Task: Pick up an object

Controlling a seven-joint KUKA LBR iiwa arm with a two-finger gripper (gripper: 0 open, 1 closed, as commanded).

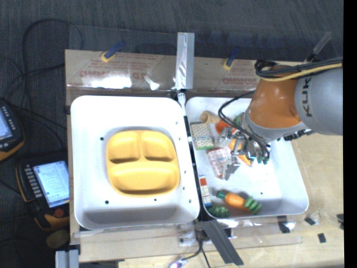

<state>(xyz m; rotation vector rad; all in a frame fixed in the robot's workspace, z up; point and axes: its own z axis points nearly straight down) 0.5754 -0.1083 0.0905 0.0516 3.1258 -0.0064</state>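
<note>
Gripper (249, 154): from my station I cannot tell how the fingers stand; they merge with the clutter beneath them.
Arm (312, 102): cut off at the right of the view; I see no base.
Right bin (284, 191): its upper right corner and part of its floor are covered by the orange band and wrist.
Orange item (245, 161): at the fingertips, partly covered; I cannot identify it, nor tell whether it is gripped.
Clear packet (219, 161): label too small and blurred to read.
Handheld screen (51, 183): text illegible.
Pendant (6, 130): cut by the left edge.
</note>
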